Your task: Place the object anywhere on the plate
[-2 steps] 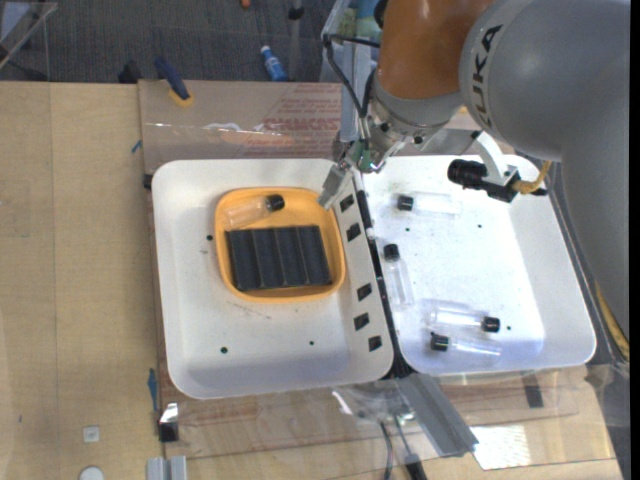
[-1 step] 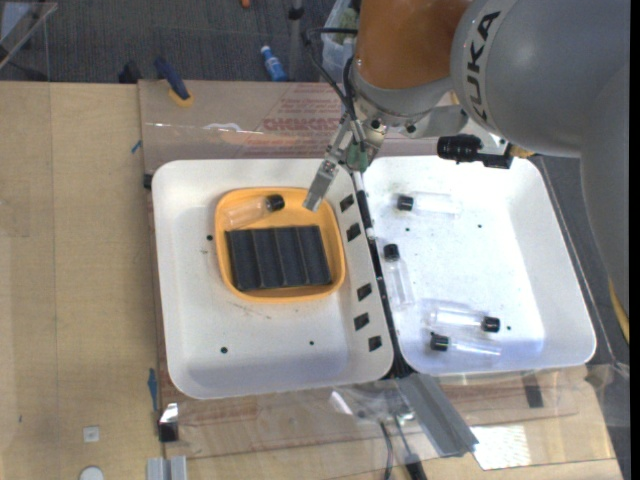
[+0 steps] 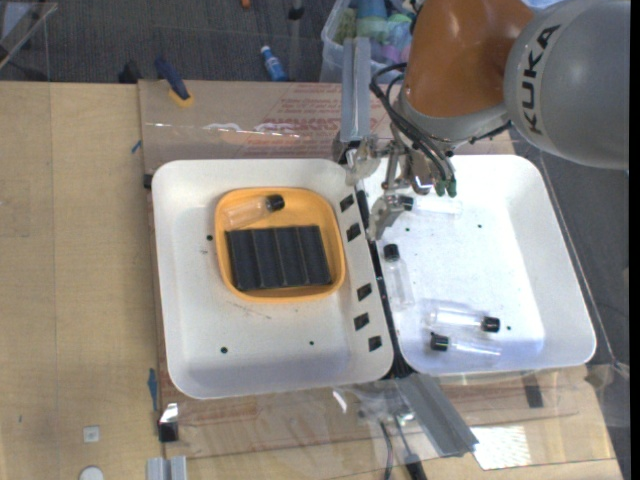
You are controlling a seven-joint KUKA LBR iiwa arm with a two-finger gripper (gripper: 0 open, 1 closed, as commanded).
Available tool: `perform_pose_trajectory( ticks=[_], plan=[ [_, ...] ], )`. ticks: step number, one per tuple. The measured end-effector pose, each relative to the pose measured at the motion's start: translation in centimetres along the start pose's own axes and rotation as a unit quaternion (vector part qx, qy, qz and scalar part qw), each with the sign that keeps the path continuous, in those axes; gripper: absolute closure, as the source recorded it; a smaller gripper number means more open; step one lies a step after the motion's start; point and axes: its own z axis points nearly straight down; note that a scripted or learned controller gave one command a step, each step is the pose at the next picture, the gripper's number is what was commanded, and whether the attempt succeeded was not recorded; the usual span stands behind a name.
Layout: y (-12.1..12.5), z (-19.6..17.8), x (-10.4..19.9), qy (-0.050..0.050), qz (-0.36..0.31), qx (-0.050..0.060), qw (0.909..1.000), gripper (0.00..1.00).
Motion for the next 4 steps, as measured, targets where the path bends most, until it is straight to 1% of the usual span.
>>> perform_pose_trajectory(
  ticks=[1, 2, 3, 4],
  plan=[
    [-1.4, 0.2, -0.3, -0.003, 0.015, -0.001, 0.9999, 0.0],
    [-7.0, -2.4, 0.0, -0.004, -0.004, 0.001, 1.0, 0.0],
    [-6.9, -3.6, -0.2, -0.009, -0.002, -0.001, 1.0, 1.0],
    [-8.4, -5.6, 0.1, -0.004, -0.032, 0.001, 0.9995, 1.0]
  ],
)
